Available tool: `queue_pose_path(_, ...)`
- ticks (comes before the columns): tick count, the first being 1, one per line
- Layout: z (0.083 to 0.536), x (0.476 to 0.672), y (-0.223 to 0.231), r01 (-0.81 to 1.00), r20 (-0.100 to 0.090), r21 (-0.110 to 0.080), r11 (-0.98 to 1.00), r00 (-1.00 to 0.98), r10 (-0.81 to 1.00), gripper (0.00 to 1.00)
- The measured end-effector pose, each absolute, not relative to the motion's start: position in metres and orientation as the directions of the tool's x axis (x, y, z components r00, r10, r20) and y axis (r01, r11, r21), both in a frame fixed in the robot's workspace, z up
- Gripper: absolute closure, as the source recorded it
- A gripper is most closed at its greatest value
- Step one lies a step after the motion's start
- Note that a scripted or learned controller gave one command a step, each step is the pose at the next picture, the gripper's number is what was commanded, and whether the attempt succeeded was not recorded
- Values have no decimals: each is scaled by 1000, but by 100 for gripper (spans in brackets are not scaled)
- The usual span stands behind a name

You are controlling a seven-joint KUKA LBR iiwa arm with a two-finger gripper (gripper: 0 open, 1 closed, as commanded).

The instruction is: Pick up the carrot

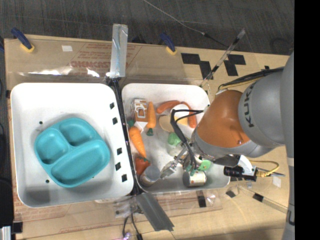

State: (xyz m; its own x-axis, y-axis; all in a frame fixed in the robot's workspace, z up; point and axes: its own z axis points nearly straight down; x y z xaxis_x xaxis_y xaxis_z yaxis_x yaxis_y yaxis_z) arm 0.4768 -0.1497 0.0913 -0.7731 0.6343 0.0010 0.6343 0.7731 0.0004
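Counting two white bins: left bin [20, 134] with one teal, three-compartment plastic plate [72, 150]; right bin [150, 90] with mixed toy food. Two tapered orange carrots: one [137, 140] by the left wall, one smaller [150, 117] just above, green-tipped. Also one red piece [141, 164], one small can [195, 178]. Gripper [172, 168] low in right bin, near the front wall; finger state: cannot tell. Glossy orange band on grey arm [225, 124].

- Arm [260, 114]: cut off at the right edge.
- Right bin [165, 91]: its right half hidden beneath the arm.
- Gripper [176, 165]: blurred; what it touches is perhaps a small can, unclear.
- Hot dog [172, 105]: partly covered by the orange band.
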Motion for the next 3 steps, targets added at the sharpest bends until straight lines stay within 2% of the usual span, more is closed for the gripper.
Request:
queue_pose_path(1,101,478,-149,627,1,0,779,-779,627,100)
queue_pose_path(2,222,517,-74,512,-8,5,859,-859,512,100)
queue_pose_path(3,308,527,-44,568,-7,4,823,-823,568,100)
